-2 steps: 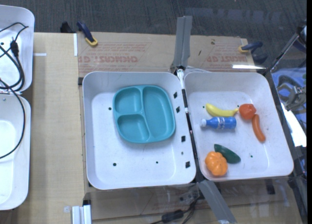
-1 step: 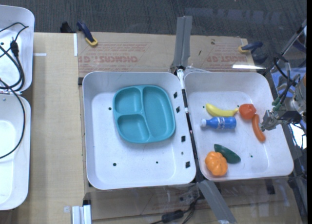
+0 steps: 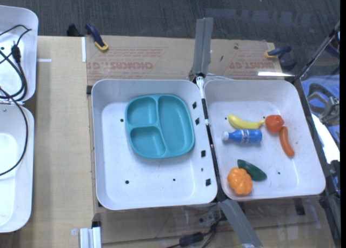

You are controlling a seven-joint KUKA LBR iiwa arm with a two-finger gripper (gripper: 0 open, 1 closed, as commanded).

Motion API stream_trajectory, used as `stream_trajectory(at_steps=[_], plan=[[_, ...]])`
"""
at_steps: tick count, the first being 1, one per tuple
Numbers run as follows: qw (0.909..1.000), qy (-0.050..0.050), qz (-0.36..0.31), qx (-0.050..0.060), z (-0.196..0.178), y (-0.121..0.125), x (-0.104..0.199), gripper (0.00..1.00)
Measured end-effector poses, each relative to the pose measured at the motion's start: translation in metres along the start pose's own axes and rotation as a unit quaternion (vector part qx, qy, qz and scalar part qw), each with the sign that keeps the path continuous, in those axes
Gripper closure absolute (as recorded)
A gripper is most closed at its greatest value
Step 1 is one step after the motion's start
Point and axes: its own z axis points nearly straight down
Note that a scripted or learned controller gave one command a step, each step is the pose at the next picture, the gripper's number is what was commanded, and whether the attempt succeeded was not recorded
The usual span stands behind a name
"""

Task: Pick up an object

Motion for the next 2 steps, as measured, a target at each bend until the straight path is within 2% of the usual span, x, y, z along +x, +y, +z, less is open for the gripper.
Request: stream_trajectory(at_steps=[1,2], plan=[[1.0000,0.001,0.002,0.001,0.121,-0.001,0.015,1.00],[1.0000,0.000,0.000,0.000,0.018,0.000,-0.016,1.00]])
